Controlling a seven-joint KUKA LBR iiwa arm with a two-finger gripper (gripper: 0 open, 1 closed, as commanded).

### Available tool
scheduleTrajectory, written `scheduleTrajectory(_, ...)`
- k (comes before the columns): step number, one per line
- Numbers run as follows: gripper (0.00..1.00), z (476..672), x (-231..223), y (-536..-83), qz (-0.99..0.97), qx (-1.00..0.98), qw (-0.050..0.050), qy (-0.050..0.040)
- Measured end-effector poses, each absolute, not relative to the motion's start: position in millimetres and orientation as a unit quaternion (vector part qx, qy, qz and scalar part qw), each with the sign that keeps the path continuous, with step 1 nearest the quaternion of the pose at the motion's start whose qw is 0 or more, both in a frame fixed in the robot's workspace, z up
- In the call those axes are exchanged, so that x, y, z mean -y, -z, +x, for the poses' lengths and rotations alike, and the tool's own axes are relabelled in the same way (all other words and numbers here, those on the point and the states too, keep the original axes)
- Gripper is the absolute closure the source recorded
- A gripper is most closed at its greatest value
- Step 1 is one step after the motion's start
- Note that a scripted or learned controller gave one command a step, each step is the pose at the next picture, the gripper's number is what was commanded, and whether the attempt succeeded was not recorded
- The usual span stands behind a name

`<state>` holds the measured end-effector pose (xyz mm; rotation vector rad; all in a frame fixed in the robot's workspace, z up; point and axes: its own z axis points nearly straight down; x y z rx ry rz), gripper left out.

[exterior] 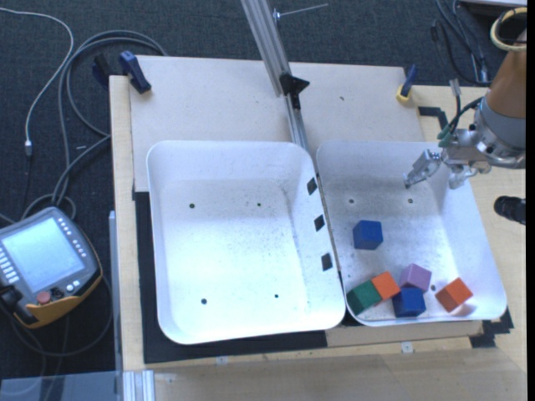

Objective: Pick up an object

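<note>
From my remote station I read the bench left to right. The left bin (pixel 226 241) has nothing in it for me to pick. In the right bin (pixel 476 224), a lone blue cube (pixel 367 234) sits mid-floor, and along the near wall a cluster lies: a green cube (pixel 363 296), an orange cube (pixel 385 285), a second blue cube (pixel 409 302) and a purple cube (pixel 415 276) touching one another, with another orange cube (pixel 454 294) just beside them. The gripper (pixel 430 170) hovers over the bin's far right corner, its fingers apart and grasping nothing. The lone blue cube lies nearest, toward me and leftward of it. The arm is cut off at the frame's edge.
</note>
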<state>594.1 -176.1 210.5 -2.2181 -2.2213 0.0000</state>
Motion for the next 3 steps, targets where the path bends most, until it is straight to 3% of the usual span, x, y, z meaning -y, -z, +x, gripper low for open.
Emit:
scheduleTrajectory(1,0.0,584.2,99,-166,-0.704,0.71,0.005,-0.0003)
scheduleTrajectory(2,0.0,528.6,84,-104,-0.707,0.707,0.006,-0.0027)
scheduleTrajectory(3,0.0,506.2,46,-248,-0.706,0.708,-0.003,0.0034)
